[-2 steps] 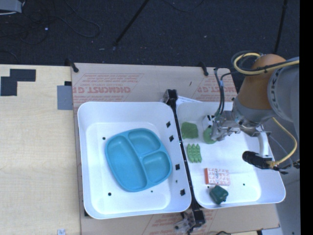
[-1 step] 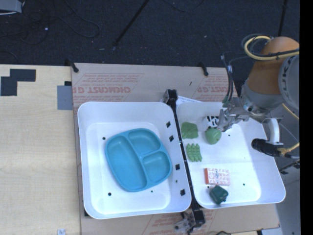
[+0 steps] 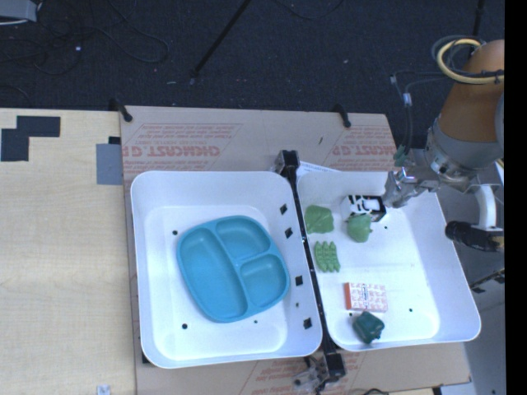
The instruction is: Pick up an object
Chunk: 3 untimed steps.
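The right bin (image 3: 428, 253) holds several small objects. A green leaf-shaped piece (image 3: 319, 218) lies near its left wall, with a ribbed green piece (image 3: 327, 256) just below it. A rounded green lump (image 3: 359, 229) sits by a black-and-white item (image 3: 363, 203). Toward the front lie a red-and-white packet (image 3: 365, 295) and a dark teal object (image 3: 368, 327). My gripper (image 3: 387, 201) hangs low over the bin's upper part, just right of the black-and-white item and the green lump. Nothing can be seen held in it.
The left bin (image 3: 156, 220) holds a blue divided plate (image 3: 232, 266). A black divider (image 3: 301, 253) runs between the bins. The grey arm with its orange band (image 3: 471, 105) comes in from the upper right. A black fitting (image 3: 469, 235) juts in at the right bin's right edge.
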Motion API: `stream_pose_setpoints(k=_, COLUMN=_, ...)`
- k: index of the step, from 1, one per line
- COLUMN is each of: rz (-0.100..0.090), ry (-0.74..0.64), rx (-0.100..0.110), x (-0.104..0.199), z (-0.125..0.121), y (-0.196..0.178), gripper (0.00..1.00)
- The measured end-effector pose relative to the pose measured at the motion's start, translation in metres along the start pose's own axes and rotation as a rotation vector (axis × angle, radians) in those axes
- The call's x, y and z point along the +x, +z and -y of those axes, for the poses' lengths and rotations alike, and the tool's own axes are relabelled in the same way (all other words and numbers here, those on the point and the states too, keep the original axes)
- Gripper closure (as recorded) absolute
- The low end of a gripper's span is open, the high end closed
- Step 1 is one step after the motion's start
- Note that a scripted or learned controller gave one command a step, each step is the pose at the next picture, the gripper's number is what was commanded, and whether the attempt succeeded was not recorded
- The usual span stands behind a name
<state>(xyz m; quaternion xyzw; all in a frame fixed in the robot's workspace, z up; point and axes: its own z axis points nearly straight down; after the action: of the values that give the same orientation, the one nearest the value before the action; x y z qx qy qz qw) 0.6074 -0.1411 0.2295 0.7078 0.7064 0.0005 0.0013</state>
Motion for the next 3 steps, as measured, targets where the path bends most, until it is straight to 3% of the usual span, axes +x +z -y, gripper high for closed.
stream_pose_setpoints(k=1, rz=0.0, ry=-0.003, rx=-0.001, x=-0.001, z=-0.001, y=-0.053, gripper=1.0)
stream_pose_setpoints(k=3, rz=-0.003, ry=-0.006, rx=0.007, x=0.106, z=-0.011, y=-0.033, gripper=1.0)
